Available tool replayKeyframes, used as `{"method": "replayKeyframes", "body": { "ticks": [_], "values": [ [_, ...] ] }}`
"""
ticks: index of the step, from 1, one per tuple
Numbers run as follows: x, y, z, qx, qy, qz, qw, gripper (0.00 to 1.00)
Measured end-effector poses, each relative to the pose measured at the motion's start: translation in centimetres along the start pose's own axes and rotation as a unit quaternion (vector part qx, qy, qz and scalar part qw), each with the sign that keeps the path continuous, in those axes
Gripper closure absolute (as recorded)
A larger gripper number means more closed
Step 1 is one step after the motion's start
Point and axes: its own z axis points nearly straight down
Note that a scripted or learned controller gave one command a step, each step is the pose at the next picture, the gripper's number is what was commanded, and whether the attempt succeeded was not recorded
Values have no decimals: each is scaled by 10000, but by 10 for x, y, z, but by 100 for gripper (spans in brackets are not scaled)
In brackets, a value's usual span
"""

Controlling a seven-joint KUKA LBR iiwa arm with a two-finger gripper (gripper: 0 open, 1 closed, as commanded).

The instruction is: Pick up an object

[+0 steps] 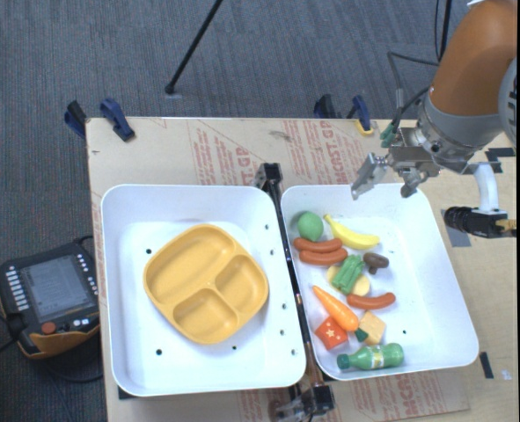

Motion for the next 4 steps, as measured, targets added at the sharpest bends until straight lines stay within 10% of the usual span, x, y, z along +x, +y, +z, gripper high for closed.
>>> {"method": "replayKeyframes", "body": {
  "ticks": [1, 2, 3, 4],
  "values": [
    [-8, 11, 141, 31, 8, 13, 10000, 0],
    [-24, 21, 198, 11, 4, 15, 10000, 0],
    [-24, 22, 188, 9, 9, 30, 10000, 100],
    [-2, 22, 132, -13, 3, -2, 10000, 100]
  ]
}}
